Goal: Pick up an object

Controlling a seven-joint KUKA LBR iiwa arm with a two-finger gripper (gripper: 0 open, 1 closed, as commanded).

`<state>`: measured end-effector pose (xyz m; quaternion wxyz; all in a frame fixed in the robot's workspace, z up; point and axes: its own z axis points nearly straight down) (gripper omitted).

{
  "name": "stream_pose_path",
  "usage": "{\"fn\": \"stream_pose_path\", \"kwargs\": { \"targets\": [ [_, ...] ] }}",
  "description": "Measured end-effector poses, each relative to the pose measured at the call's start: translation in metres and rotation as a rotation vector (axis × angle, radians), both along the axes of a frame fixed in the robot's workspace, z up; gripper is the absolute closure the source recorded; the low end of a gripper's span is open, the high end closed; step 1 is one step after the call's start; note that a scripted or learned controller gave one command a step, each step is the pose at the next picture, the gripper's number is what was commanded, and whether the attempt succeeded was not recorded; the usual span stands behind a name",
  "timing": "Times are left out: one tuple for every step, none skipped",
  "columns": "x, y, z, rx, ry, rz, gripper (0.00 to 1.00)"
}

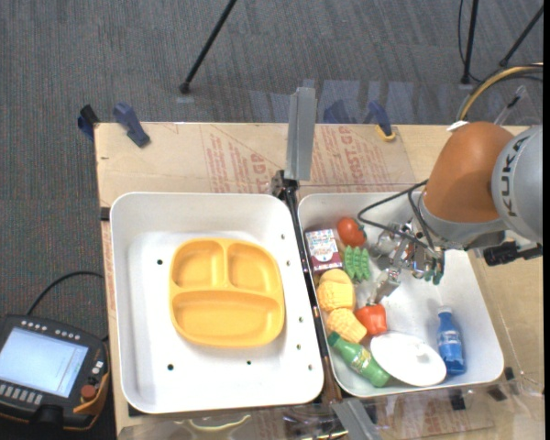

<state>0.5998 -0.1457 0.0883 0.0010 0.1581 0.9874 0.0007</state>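
Observation:
My gripper (386,285) hangs over the middle of the right bin (484,293), reaching in from the right below the orange wrist band. It sits just above a red pepper (372,319) and right of a green ridged toy (357,262). Nothing is visibly held. Around it lie a red tomato (351,231), a small printed box (323,248), a yellow lemon-like toy (335,291), a corn cob (346,324), a green bottle (359,359), a white plate (407,359) and a blue bottle (450,341).
The left bin (133,246) holds a yellow divided tray (227,291). A grey post (301,136) stands behind the divide between the bins. A teach pendant (38,365) lies on the floor at the lower left.

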Motion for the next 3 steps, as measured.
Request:
{"fn": "stream_pose_path", "kwargs": {
  "targets": [
    [-0.010, 0.042, 0.001, -0.008, -0.001, -0.023, 0.00],
    [-0.056, -0.045, 0.000, -0.003, 0.001, -0.046, 0.00],
    [-0.054, -0.042, 0.009, 0.000, 0.000, -0.039, 1.00]
  ]
}}
